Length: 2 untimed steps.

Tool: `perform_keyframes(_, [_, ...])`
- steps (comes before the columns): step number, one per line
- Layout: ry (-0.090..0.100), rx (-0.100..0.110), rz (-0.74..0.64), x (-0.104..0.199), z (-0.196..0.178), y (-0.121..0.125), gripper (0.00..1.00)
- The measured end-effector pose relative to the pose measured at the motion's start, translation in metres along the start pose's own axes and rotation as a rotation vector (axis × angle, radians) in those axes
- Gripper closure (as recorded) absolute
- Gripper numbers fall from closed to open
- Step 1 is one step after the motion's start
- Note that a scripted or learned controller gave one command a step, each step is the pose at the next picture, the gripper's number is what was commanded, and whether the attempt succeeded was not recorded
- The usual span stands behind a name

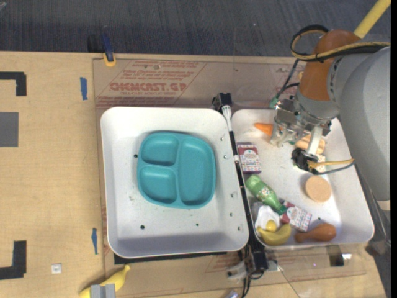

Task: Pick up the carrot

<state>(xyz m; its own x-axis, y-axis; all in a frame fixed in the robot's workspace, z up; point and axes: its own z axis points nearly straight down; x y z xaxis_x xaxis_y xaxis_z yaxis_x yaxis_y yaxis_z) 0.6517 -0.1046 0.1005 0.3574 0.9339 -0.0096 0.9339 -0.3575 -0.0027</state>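
Camera view | carrot lies at back of right bin, just left of gripper | gripper state: cannot tell | likely light, stiff, smooth plastic, tapered | pinch across thick middle.

Claw low in right bin, just beside carrot, teal tray in left bin
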Motion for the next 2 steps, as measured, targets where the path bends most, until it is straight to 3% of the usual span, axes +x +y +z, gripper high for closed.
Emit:
perform_keyframes(1, [-0.001,0.002,0.0,0.0,0.001,0.0,0.0])
perform_keyframes(2, [-0.002,-0.002,-0.003,0.001,-0.01,0.0,1.0])
